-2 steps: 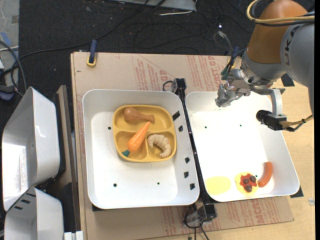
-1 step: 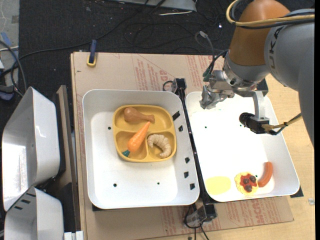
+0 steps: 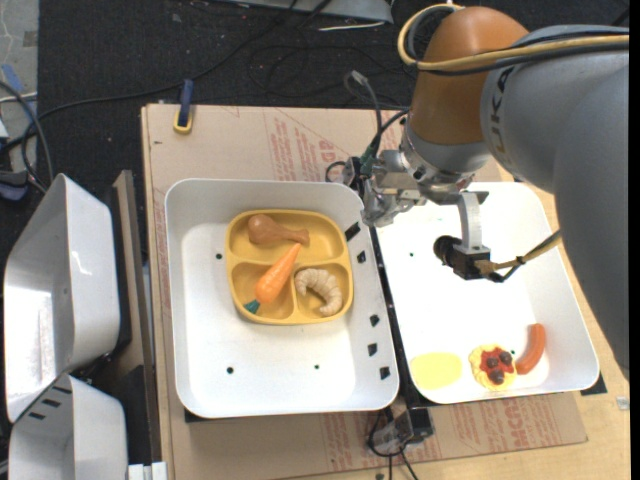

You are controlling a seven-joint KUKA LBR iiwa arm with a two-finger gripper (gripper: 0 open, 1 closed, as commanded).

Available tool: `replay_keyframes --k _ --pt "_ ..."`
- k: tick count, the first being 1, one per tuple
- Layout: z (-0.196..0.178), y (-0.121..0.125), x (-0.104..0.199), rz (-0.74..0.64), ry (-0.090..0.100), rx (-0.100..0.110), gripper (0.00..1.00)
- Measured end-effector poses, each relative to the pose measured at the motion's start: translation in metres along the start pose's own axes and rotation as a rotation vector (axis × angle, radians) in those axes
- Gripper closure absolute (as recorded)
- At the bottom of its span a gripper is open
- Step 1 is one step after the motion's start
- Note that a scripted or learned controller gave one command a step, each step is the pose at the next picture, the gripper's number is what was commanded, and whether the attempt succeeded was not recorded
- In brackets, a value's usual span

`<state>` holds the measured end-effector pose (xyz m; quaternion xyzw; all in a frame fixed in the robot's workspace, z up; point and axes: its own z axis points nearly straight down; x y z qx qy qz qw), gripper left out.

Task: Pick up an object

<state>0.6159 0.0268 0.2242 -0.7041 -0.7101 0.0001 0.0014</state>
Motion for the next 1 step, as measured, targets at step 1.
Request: replay_keyframes --k 1 --pt "-0.0014 -0.0179 0.0523 0.0 -0.001 0.001 1.0"
